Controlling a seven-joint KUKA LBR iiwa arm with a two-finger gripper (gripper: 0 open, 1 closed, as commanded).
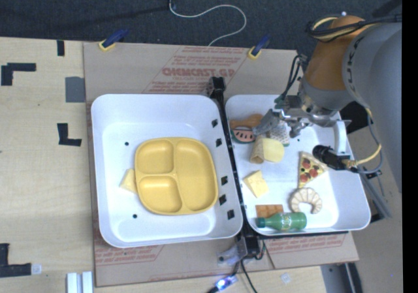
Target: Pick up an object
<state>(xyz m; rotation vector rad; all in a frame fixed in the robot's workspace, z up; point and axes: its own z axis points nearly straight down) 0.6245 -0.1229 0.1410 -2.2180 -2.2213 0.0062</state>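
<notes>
The jaws (279, 127), spread I cannot tell, hover in the right bin (349, 220) just above the yellow block (268, 151).

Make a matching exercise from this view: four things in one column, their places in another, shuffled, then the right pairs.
Things:
1. yellow divided plate
2. green bottle
3. pizza slice
4. croissant

Places:
A. right bin, along its near edge
B. left bin
C. right bin, just below the pizza slice
D. right bin, toward its right side, above the croissant

Pairs: 1-B, 2-A, 3-D, 4-C
</notes>
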